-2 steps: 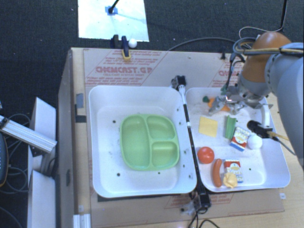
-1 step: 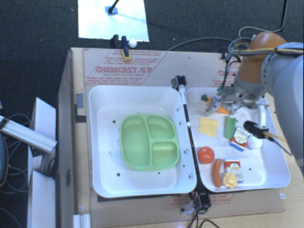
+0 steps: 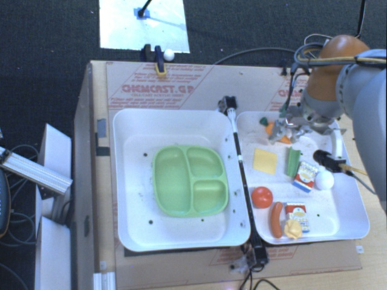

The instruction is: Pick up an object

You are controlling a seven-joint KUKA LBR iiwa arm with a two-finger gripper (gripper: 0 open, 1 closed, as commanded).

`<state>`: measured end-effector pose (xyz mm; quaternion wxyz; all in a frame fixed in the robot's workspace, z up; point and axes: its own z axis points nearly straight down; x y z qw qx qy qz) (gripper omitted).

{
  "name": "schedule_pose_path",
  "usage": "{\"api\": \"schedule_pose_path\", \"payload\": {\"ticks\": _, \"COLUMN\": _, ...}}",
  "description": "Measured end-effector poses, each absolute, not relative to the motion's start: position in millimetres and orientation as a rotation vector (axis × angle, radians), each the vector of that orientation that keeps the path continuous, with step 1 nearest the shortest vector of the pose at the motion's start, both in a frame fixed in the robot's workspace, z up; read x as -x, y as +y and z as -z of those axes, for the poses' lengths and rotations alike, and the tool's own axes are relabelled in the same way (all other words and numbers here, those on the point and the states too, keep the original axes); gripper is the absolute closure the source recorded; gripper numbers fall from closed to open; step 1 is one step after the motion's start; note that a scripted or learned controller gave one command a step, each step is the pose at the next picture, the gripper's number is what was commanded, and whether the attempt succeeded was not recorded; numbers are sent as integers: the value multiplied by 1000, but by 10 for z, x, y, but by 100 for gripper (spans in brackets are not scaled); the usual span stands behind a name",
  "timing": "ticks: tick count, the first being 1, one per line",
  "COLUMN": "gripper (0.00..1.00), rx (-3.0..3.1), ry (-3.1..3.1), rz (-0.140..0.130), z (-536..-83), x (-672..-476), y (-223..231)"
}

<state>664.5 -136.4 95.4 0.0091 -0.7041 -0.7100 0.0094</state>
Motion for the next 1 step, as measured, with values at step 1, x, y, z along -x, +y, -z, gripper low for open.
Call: {"api": "schedule_pose_path", "payload": {"ticks": 1, "gripper": 100, "rx": 2219, "ry": -2231, "rz": 9, "z": -2042, "x": -6235, "y": -553}}
